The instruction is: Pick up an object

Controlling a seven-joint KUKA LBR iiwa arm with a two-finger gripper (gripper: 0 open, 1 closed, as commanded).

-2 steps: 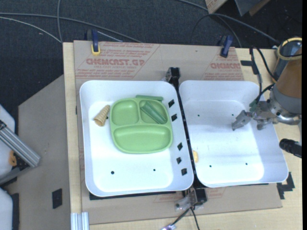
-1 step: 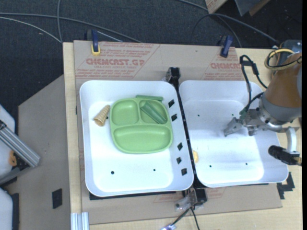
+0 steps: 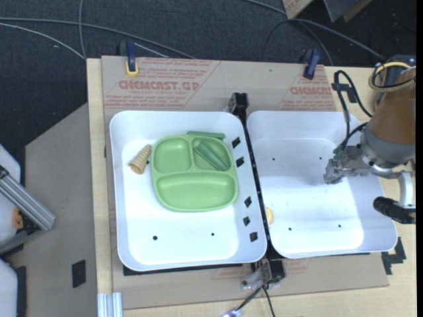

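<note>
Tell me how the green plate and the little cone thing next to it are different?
The green plate is much bigger than the cone. The plate is light green; the cone is tan. The plate is rounded, flat and split into three sections, with a darker green piece lying in one; the cone is narrow and pointed, lying on its side. Both sit in the left bin, the cone just beside the plate's left edge.

My claw [image 3: 332,174] looks like dull grey metal, hanging over the smooth, glossy white plastic of the right bin [image 3: 310,233]. Far to its left, a matt green plastic plate [image 3: 192,190] sits in the left bin [image 3: 178,243], with a rough tan waffle cone [image 3: 139,159] beside it. Beneath both bins lies brown printed cardboard [image 3: 165,78].
</note>
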